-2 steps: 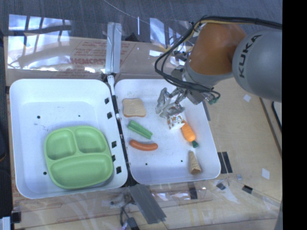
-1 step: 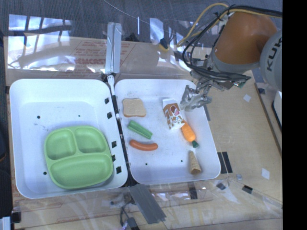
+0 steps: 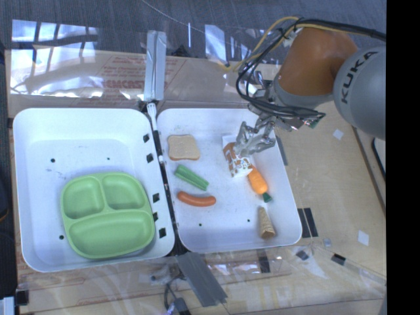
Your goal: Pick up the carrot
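Two bins stand side by side on the bench (image 3: 328, 176). The left bin (image 3: 39, 143) holds a three-compartment tray (image 3: 105, 214) toward its near side. In the right bin (image 3: 216, 120), a bread slice (image 3: 183, 147) lies at the far left; nearer, a bean pod (image 3: 191, 176), then a sausage (image 3: 195, 199). To their right lies a carton (image 3: 236, 160), the carrot (image 3: 258, 181) just beside it on its near right, and an ice-cream cone (image 3: 265, 222) nearest. The gripper (image 3: 252, 140) hangs over the carton's far end.
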### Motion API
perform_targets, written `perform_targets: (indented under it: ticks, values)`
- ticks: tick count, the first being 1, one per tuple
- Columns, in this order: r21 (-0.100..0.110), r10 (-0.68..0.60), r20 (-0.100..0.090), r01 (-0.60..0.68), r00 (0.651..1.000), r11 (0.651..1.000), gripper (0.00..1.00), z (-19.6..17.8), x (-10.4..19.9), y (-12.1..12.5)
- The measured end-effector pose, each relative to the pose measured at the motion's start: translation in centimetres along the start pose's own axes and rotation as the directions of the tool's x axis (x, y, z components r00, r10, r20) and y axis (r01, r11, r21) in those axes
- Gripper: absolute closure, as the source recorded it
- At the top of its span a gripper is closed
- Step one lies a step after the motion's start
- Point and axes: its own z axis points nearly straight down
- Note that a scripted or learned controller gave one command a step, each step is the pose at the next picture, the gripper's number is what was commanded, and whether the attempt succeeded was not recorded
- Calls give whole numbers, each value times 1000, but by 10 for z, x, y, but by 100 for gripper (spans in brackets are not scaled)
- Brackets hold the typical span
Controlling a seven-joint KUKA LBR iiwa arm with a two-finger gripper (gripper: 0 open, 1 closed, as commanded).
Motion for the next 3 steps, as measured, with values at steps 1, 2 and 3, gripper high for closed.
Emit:
perform_targets:
  ticks: [1,2,3]
  values:
    - [28,-326,-1,326,945,945,100,38,24,38]
    - [38,-717,-17,717,697,696,100,43,30,54]
    - [12,-498,-4,498,867,867,100,-90,-17,77]
